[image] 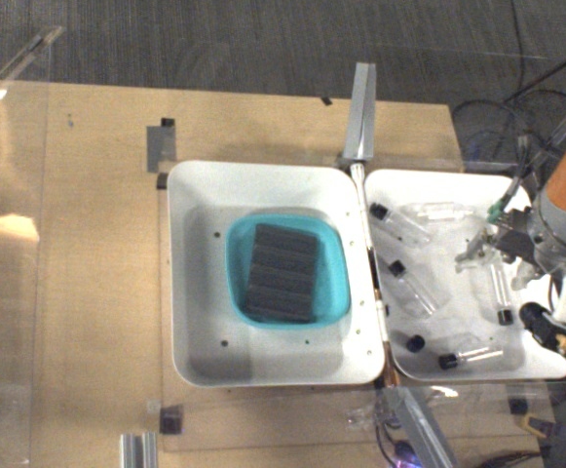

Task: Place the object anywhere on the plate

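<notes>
A tan wooden table [78, 291] carries two white bins side by side; dark grey carpet lies beyond. The left bin [190, 354] contains a blue plate [336, 271] bearing a dark ribbed block [283, 273]. The right bin [546, 367] holds several clear vials [429, 217] with black caps. The end effector [505, 237] hangs over the right bin's far side; whether it is open or closed cannot be determined.

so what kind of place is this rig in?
Likely a robotics lab test cell: two white bins on a wooden bench, clear vials in the right bin, a turquoise plate in the left, cables across carpet.
</notes>
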